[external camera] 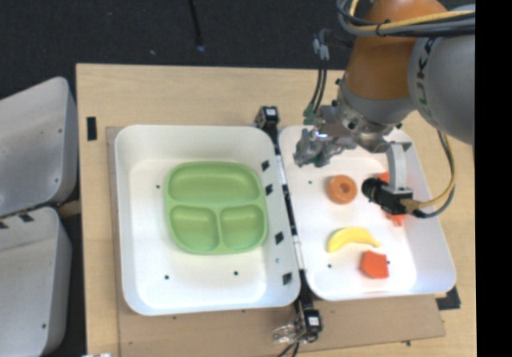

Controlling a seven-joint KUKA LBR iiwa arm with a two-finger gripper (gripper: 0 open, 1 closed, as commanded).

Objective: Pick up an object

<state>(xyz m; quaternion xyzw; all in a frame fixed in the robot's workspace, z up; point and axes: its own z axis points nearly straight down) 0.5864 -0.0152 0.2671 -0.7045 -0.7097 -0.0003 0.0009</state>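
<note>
The right bin holds an orange ring-shaped piece, a yellow banana and an orange-red block near its front. Another small orange piece lies at the right, partly hidden by a black part of the arm. My gripper hangs over the bin's back left corner, up and to the left of the orange ring and apart from it. Nothing is seen held in it.
The left bin holds a green divided plate. A ridge with black clips separates the two bins. The arm's orange and grey wrist looms over the back of the right bin.
</note>
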